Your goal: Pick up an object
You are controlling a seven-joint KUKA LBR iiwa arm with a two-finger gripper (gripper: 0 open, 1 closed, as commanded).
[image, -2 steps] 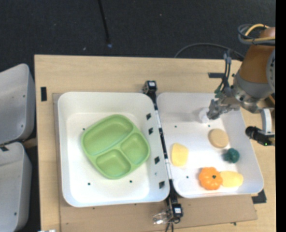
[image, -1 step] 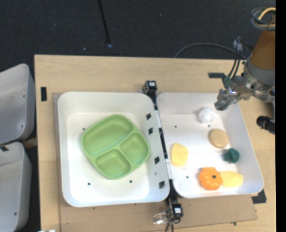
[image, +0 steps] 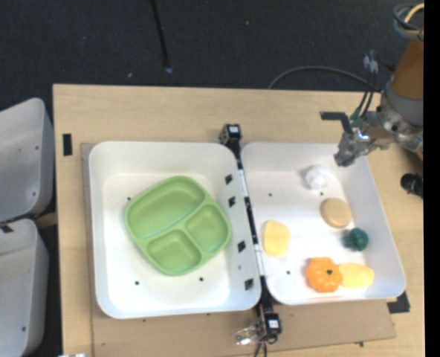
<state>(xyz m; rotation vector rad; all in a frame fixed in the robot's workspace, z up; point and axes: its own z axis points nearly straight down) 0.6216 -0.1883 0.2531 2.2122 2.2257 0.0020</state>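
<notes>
I noted the gripper (image: 348,153) hovering over the right bin's (image: 294,171) far rim, fingers' spread indeterminate and holding nothing I could see, with the toy pumpkin (image: 323,274) near the front edge.

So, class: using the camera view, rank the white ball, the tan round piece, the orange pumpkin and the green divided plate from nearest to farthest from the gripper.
1. White ball, just below-left of the gripper, right bin.
2. Tan round piece, mid right bin.
3. Orange pumpkin, right bin's near edge.
4. Green divided plate, left bin.
</notes>
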